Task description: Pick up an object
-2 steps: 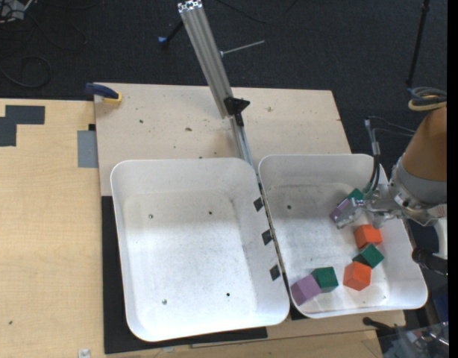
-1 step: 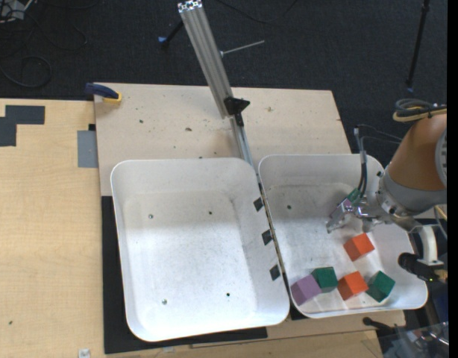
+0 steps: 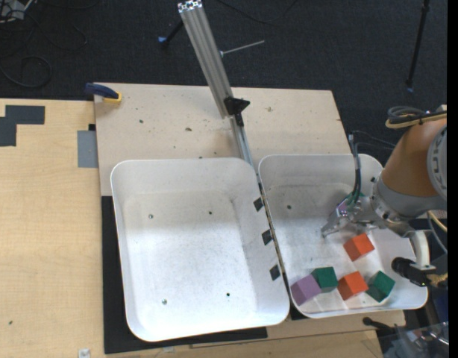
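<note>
Lower right of the frame, nearest the camera: a row of small blocks along the near wall of the right bin [image 3: 289,171] — purple block [image 3: 305,288], dark green block [image 3: 325,277], orange block [image 3: 352,284], second green block [image 3: 380,286], the orange and second green ones touching or nearly so. Just behind them, standing apart, a tilted red-orange block [image 3: 359,246], likeliest target of the pick.

Directly above that block in the frame, gripper [image 3: 347,221] low inside the right bin, metal fingers [image 3: 335,226] splayed toward the left and seemingly apart, nothing seen between them; exact width hard to judge at this size. Behind the gripper, grey wrist and orange band of the arm [image 3: 412,170], reaching in from the right edge.

Centre and lower left: left bin [image 3: 124,200], white floor speckled with a few dark dots, parted from its neighbour by a shared rim with black clips.

Farther back, upper half of the frame: pale wooden worktop [image 3: 169,118], a slanted aluminium rail [image 3: 206,51] rising toward the top, a small blue-and-yellow clamp [image 3: 102,92] at the upper left corner, dark floor and cables beyond.

Step in hand, by all appearance: approach, no grasp made yet. Next move called for: a short shift toward the lower right to centre over the red-orange block, a descent with fingers astride it, then closure and a lift clear of the neighbouring blocks.
</note>
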Controlling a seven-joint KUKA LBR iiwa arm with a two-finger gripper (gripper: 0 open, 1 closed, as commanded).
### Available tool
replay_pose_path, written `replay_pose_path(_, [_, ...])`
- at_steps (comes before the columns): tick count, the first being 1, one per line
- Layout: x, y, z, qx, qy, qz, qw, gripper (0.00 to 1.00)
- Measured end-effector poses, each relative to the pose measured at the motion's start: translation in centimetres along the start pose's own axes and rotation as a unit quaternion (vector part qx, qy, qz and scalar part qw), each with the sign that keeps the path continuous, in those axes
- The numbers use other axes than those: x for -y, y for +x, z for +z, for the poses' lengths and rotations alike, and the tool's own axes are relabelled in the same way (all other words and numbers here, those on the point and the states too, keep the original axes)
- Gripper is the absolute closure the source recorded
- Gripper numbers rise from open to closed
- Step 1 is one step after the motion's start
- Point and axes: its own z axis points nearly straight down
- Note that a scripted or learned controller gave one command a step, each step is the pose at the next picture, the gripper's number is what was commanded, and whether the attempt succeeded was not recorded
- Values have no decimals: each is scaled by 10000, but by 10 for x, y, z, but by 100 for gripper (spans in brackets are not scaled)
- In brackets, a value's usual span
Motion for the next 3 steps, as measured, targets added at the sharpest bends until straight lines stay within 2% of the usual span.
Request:
replay_pose_path(1, [0,-1,-10,-4,4,22,10000,100])
replay_pose_path(3, [-6,-13,-129,14,-32,-17,10000,100])
